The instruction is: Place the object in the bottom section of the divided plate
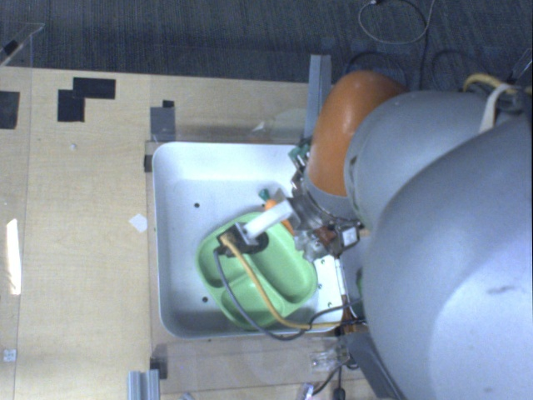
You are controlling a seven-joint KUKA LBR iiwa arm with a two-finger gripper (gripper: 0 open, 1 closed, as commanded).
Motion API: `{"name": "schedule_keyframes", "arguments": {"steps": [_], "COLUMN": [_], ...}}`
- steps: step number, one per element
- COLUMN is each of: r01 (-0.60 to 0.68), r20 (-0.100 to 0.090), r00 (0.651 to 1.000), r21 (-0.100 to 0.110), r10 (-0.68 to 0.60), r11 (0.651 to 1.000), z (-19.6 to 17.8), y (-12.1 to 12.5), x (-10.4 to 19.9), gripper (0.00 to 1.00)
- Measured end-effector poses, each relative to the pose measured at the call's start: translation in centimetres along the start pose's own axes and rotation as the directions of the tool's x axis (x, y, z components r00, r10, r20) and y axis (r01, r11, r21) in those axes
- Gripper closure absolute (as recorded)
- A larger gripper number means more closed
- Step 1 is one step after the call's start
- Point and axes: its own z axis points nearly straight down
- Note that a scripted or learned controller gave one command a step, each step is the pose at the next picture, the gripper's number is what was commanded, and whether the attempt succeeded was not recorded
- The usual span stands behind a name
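One green divided plate (287, 277) lay in the white bin (179, 223); its long axis seemed to slant down-right. The pincer (306, 230) hung above it, and I could not tell whether it was apart or together.

Place: a robotics lab or test cell, not a home or shop.
Machine: a heavy grey industrial arm (450, 248) with an orange band (350, 132) reaches in from 3 o'clock.
Work surface: a pale wood table (75, 248) with black tape marks (83, 97) stuck on it at 10 o'clock.
Fixtures: a shallow white bin (179, 173) at the centre, hemmed in by grey metal posts (162, 122) at its corners.
Prop: a green divided plate (287, 269) lies in that bin.
Floor: dark grey office-type carpet (166, 15) along 12 o'clock.
Wiring: a thin loose cable (391, 19) loops on the carpet at 1 o'clock.
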Motion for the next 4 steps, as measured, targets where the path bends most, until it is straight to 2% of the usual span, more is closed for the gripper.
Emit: {"name": "schedule_keyframes", "arguments": {"steps": [1, 2, 3, 4], "r01": [0.0, 0.003, 0.002, 0.298], "r20": [0.0, -0.002, -0.002, 0.001], "r00": [1.0, 1.0, 1.0, 0.955], "r21": [0.0, 0.001, 0.001, 0.0], "r10": [0.0, -0.003, -0.002, -0.298], "r11": [1.0, 1.0, 1.0, 0.955], "z": [0.0, -1.1, -1.1, -2.0], "y": [0.0, 0.0, 0.0, 1.9], "x": [0.0, 0.1, 0.1, 0.0], "gripper": [0.0, 1.0, 0.0, 0.0]}}
